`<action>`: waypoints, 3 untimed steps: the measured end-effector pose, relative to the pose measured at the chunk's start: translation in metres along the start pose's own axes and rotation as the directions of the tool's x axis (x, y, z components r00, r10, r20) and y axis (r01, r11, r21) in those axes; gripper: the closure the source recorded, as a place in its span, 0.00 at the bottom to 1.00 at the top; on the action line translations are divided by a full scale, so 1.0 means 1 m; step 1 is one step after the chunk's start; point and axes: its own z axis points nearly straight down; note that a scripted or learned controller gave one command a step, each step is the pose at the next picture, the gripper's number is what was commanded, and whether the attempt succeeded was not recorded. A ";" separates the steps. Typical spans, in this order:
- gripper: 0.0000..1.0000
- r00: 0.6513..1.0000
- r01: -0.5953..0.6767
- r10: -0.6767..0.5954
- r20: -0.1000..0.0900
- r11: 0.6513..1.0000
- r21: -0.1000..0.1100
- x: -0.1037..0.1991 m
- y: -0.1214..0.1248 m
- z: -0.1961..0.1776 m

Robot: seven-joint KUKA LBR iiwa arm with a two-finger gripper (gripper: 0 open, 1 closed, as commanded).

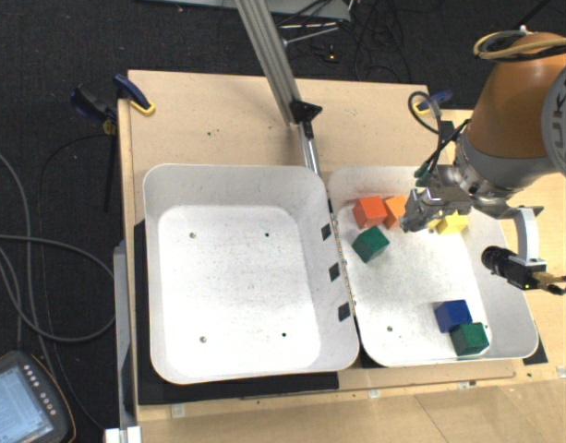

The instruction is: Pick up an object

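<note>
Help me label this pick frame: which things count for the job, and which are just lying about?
Job: gripper; orange block, green block, yellow block, blue block, dark green block; right bin.

Lying about: left bin, blue clamps, tablet.

My tool [421, 212] hangs over the right bin [421, 340], beside an orange block [369, 212]. A green block [370, 245] lies just below.

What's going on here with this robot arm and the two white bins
A grey and orange robot arm reaches in from the right, its gripper low over the right bin, among an orange block, a yellow block and a green block. A blue block and a darker green block sit near that bin's front corner. Nothing is visibly held yet. The left bin sits alongside.
</note>
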 end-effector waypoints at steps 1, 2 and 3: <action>1.00 1.000 0.002 -0.002 0.000 1.000 0.001 0.058 -0.001 0.007; 1.00 1.000 0.001 -0.001 0.000 1.000 0.002 0.107 -0.021 0.005; 1.00 1.000 0.000 0.000 0.000 1.000 0.002 0.163 -0.021 0.012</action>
